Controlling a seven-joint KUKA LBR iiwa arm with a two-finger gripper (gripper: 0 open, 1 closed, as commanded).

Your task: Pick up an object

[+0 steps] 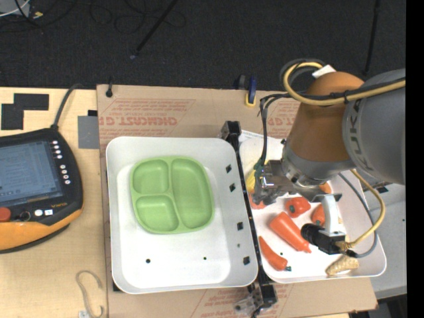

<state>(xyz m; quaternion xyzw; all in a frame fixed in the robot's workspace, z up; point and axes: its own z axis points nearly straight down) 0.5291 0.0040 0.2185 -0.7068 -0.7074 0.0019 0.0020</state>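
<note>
Orange carrot lies just below-right of the gripper, finger state unclear; ideally descend centred over its middle, avoiding neighbouring toys

Orange carrot and smaller carrot, both lying slantwise in the right bin.

A dark carpeted floor fills the 12 o'clock band, crossed by thin black cables. Below it lies a light wooden bench top. A brown cardboard sheet with red printed lettering covers the bench's middle. At 9 o'clock rests a control pendant with a lit screen and an orange-and-black casing. Black shapes mark the bench at 10 o'clock, and a grey patch sits just beside the cardboard's edge.
</note>
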